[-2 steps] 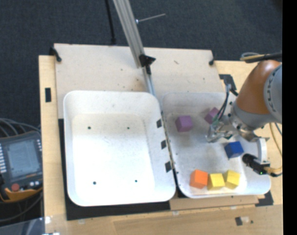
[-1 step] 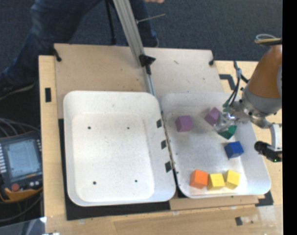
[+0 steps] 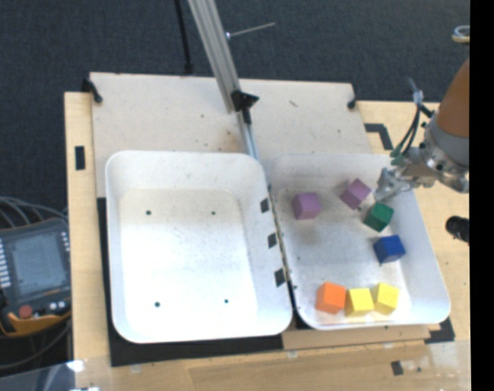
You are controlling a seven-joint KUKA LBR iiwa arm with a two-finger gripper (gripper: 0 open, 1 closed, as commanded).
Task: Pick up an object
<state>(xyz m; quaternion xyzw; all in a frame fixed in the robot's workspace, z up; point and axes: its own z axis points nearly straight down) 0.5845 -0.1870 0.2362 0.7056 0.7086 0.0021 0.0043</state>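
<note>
camera view: gripper low over the right bin, next to a green block

the camera view looks down on two shallow white plastic bins side by side on a light wooden bench (image 3: 80, 218). the left bin (image 3: 120, 177) and the right bin (image 3: 430, 287) touch in the middle.

the grey arm comes in from the right. its metal two-finger gripper (image 3: 391, 184) sits low in the right bin, at the far right part. i cannot tell how wide the jaws are, or if they hold anything.

a small green cube (image 3: 379, 216) lies just below the gripper tip, very near it. a purple cube (image 3: 355, 192) is just beside the gripper on the left. another purple cube (image 3: 306, 205) lies further left. a blue cube (image 3: 389, 248) sits below the green one. along the near edge stand an orange cube (image 3: 330, 297) and two yellow cubes (image 3: 360, 300) (image 3: 387, 297) in a row, touching.

no writing can be read anywhere.
</note>
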